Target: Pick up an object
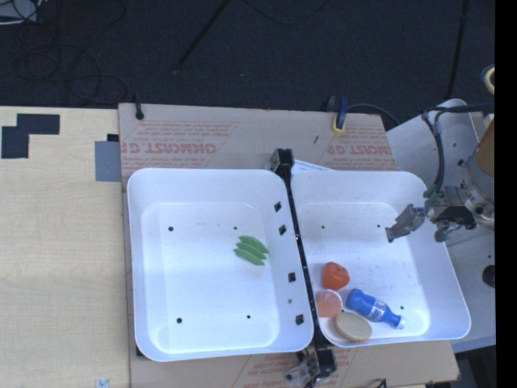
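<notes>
Gripper (pixel 422 225) hangs open and holds nothing over right bin (pixel 440 318), well above blue bottle (pixel 373 307)

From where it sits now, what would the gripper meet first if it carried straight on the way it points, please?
Probably the bare floor of the right bin: the gripper points left and downward over it, well short of the orange object. Depth is unclear.

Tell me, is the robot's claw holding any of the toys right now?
No, nothing is held. The gripper hangs open over the right bin, and the blue bottle, red piece and green thing all lie loose.
</notes>
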